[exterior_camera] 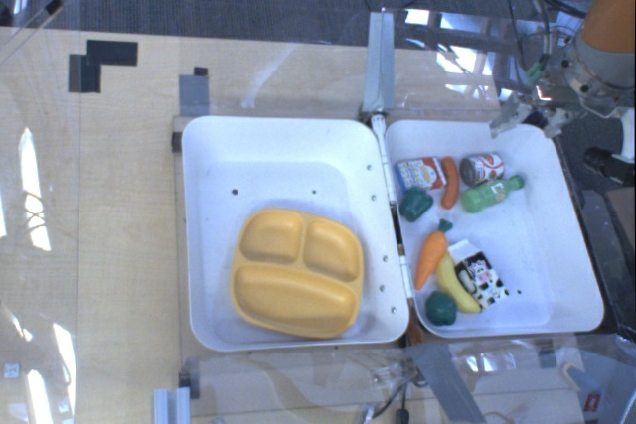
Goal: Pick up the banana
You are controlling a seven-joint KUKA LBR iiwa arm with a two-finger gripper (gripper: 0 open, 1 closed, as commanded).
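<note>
Claw (527, 109) seen above far right corner of right bin (571, 213), clear of contents; fingers spread apart, nothing between them. Banana (456, 283) laid near bin's front edge, wedged between carrot (430, 256) and black-and-white carton (481, 279), green ball (440, 310) touching its end. Crowding judged awkward for grasp. Yellow tray (296, 271) kept in left bin (209, 213).

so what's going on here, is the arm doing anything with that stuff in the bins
Not yet. The claw hangs over the back edge of the right bin, with nothing between its fingers. The banana it is meant to pick up lies untouched near the front of that bin, beside a carrot and against a small black-and-white carton. A can, a green bottle and other toy foods sit further back. The left bin holds a yellow divided tray.
</note>
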